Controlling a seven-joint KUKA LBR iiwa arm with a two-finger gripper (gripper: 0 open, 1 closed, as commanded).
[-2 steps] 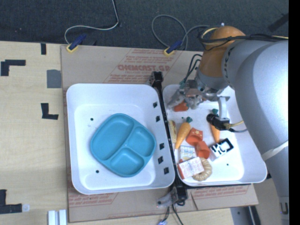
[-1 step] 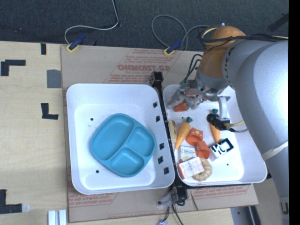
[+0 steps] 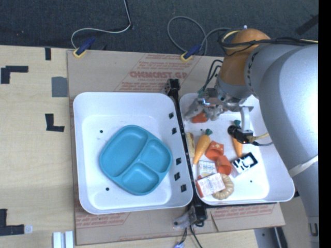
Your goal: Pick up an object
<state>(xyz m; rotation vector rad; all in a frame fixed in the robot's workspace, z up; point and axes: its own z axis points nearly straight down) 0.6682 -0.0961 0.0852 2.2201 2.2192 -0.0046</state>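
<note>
My gripper [image 3: 202, 106] hangs low over the back left corner of the right bin [image 3: 269, 187], with the grey arm reaching in from the right. Just below it lies a small red-orange piece [image 3: 199, 119]; whether they touch is unclear. Toward the front lie an orange carrot with a green top [image 3: 201, 146], a second small carrot [image 3: 238, 148], two red pieces [image 3: 216, 149] [image 3: 223, 165], a white-and-red packet [image 3: 209, 183] and a beige peanut-shaped item [image 3: 225, 191].
The left bin [image 3: 88, 112] holds a blue divided plate [image 3: 135, 159]. A black divider [image 3: 178, 133] runs between the two bins. A black-and-white square piece [image 3: 245, 162] lies in the right bin. Cables trail across the dark floor behind the bench.
</note>
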